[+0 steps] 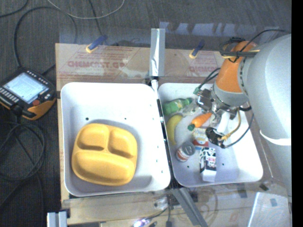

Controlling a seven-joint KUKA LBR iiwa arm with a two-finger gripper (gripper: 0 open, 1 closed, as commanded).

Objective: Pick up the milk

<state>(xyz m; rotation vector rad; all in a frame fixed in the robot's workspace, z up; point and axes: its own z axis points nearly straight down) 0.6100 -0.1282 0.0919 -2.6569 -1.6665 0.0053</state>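
The milk [208, 163] is a small carton with black and white cow patches, lying near the front edge of the right bin [246, 167]. My gripper [218, 126] hangs over the middle of that bin, a little behind and to the right of the milk, apart from it. An orange carrot [201, 119] lies just left of the gripper.
Also in the right bin are a green item [176, 105], a yellow banana-like piece [173, 126], a round can [184, 152] and a small red-and-white pack [200, 137]. The left bin [75, 98] holds a yellow divided tray [105, 152].
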